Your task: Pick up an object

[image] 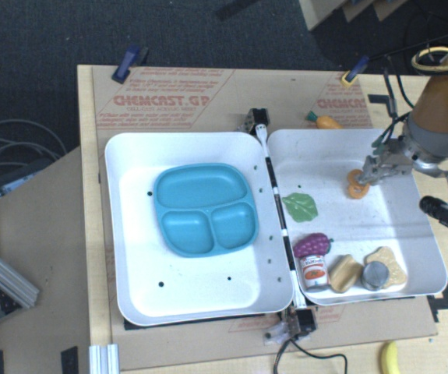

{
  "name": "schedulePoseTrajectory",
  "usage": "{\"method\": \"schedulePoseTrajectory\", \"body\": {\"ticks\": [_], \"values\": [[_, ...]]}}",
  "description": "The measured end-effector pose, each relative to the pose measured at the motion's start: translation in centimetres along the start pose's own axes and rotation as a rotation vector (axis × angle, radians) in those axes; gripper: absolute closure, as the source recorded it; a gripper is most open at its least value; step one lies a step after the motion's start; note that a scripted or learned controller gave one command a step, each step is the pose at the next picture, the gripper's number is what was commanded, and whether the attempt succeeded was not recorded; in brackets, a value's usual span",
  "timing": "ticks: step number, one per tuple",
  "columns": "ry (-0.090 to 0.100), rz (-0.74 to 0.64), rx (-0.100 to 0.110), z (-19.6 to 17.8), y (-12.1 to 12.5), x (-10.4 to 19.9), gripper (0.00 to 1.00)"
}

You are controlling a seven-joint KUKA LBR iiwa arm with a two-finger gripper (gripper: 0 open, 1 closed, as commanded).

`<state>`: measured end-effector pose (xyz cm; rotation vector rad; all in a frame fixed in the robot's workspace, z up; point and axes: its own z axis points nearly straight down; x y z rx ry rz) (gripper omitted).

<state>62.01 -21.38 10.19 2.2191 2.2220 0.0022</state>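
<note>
Nearest you, at the bottom edge outside the bins: a yellow banana point(389, 357) tip on the bench point(91, 209).

Right bin point(410, 224), front row, left to right: a red-labelled can point(314, 271) against the divider, a tan bread roll point(345, 273), a grey disc point(375, 274) lying on a pale biscuit point(389, 265). All sit close together, touching or nearly so. Just behind the can you have purple grapes point(312, 245), and behind those a green leaf point(300, 205), lying flat and apart from the rest.

Left bin point(130, 232): a blue tray point(206, 208) with three compartments, lying flat at its middle.

Beyond the right bin's far rim: an orange carrot point(324, 120) on the bench.

Task item: an orange piece point(357, 185) toward the back of the right bin, well apart from the front row, with open floor around it.

Claw point(368, 172): lowered over the orange piece, its tip at or against the piece's top. You cannot tell its opening, nor whether it grips the piece.
</note>
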Motion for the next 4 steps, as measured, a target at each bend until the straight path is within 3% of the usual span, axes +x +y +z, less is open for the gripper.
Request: {"method": "schedulePoseTrajectory", "body": {"ticks": [1,2,3,4], "values": [[0.000,0.000,0.001,0.0,0.0,0.0,0.00],[0.002,-0.001,0.004,1.8,0.1,4.7,0.00],[0.000,0.000,0.001,0.7,0.2,4.6,1.00],[0.002,-0.001,0.008,1.8,4.1,10.4,1.00]]}}
